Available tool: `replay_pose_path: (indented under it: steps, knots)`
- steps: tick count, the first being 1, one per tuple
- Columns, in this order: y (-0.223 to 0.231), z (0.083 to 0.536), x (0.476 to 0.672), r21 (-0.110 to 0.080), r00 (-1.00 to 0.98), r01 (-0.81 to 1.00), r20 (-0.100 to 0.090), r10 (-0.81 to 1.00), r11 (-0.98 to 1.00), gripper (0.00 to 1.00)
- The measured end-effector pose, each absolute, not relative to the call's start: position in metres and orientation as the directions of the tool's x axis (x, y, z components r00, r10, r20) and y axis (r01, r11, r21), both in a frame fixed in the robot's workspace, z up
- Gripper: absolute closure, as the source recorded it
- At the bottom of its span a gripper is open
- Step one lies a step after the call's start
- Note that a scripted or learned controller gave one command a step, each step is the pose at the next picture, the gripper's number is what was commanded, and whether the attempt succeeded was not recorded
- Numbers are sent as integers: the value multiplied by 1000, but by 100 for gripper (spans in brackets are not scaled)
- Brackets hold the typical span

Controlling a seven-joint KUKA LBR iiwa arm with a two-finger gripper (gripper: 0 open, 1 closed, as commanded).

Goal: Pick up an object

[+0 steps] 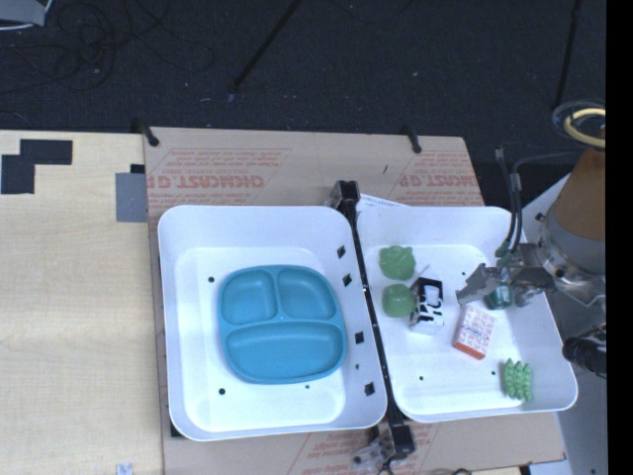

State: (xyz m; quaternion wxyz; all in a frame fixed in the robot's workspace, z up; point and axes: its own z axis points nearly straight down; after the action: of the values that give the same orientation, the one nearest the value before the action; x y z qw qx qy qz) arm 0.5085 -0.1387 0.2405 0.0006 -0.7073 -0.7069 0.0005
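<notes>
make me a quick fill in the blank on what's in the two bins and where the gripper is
The blue divided plate lies in the ____ bin as the camera sees it.
The plate has ____ compartments.
The gripper hangs over the ____ bin, near the red and white packet.
The two green lumps lie near that bin's ____ wall.

Missing words: left; three; right; left

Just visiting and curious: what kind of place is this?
Probably a robotics lab bench: a robot arm's pincer over two white bins, loose cables on dark floor, toy-like test objects.
</notes>
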Motion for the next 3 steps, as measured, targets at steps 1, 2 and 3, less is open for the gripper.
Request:
replay_pose_path:
  steps: [1, 2, 3]
  knots:
    - [-139, 250, 509, -3, 1, 1000, 0, 1000, -1, 100]
    - [-40, 416, 476, 15, -13, 1000, 3, 1000, 13, 100]
    - [55, 545, 538, 14, -11, 1000, 3, 1000, 11, 100]
